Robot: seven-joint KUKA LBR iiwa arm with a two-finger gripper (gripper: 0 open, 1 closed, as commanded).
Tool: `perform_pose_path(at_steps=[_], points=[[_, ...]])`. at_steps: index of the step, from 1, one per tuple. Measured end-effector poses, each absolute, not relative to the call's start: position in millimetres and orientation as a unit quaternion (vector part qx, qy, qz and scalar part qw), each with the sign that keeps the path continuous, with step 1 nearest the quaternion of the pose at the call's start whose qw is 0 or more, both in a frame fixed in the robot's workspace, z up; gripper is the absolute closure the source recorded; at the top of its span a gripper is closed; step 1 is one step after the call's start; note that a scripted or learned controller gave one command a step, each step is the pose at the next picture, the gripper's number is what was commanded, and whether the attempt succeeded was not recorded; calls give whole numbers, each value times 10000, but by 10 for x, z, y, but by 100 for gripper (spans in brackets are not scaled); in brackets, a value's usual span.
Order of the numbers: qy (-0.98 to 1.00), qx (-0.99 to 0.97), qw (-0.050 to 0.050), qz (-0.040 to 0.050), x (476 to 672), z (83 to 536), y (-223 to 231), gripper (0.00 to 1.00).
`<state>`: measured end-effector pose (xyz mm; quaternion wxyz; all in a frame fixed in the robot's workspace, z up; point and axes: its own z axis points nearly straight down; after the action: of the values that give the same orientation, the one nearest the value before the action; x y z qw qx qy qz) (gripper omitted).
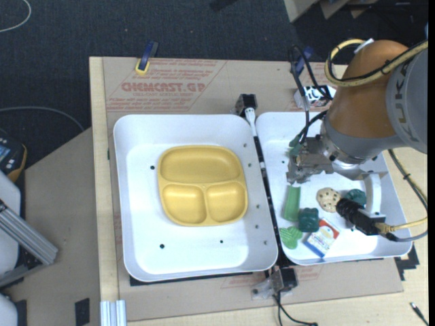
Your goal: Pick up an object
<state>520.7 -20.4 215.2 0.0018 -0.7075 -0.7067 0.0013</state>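
Observation:
My gripper (298, 172) hangs over the left part of the right bin (272, 131), with the grey and orange arm reaching in from the right. Just below it lies a light green rectangular block (292, 202). Beside that block sit a dark green lumpy piece (308, 219) and a bright green piece (289, 236) at the bin's front left. A speckled cookie-like disc (328, 197), a teal piece (355, 196) and a small red, white and blue box (321, 239) lie to the right. Nothing shows in the gripper.
The left bin (136, 182) holds a yellow divided plate (202, 184). A black ridge (261, 168) runs where the two bins meet. The bins rest on a cardboard sheet (170, 83) with a blue and yellow clamp (145, 58) at its far edge.

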Motion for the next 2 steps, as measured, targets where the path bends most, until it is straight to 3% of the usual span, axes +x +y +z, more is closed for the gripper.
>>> perform_pose_path(at_steps=[2], points=[[-7074, -7068, -7, -5, 5296, 2160, -138, 100]])
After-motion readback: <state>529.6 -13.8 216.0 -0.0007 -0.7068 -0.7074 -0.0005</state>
